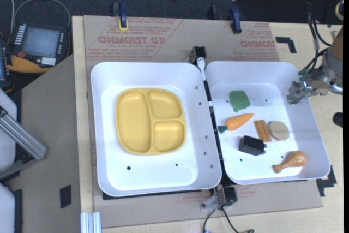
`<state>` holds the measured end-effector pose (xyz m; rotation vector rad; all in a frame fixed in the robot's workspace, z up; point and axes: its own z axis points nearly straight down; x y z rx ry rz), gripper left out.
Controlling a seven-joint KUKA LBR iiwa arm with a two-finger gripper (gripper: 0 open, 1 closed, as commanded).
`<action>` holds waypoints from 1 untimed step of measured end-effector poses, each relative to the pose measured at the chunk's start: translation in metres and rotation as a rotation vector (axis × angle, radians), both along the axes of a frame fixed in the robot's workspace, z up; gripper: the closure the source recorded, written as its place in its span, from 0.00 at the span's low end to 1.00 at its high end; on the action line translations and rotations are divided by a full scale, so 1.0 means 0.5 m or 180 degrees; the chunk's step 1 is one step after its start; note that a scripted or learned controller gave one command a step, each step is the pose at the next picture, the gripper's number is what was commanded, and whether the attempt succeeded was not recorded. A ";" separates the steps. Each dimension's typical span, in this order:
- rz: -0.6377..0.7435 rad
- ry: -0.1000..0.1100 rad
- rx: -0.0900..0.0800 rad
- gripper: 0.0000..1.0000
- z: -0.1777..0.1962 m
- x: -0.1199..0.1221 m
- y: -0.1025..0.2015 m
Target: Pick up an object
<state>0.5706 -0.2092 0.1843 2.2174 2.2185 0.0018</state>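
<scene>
The right bin (305,117) holds a green piece (239,100), an orange carrot (238,122), a black block (252,145), a brown slab (262,131), a tan round piece (279,130) and a toy drumstick (290,161). My gripper (297,91) hangs at the bin's upper right rim, away from all of these. Nothing shows between its fingers.
The left bin (109,172) carries a yellow divided plate (150,120). A black divider (208,103) runs between the bins. Blue clamps (235,19) hold the cardboard at the back. A pendant with a screen (38,43) lies far left.
</scene>
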 end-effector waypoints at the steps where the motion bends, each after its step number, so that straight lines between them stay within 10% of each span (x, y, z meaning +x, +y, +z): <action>1: 0.0002 -0.0007 -0.0003 1.00 0.106 0.004 -0.002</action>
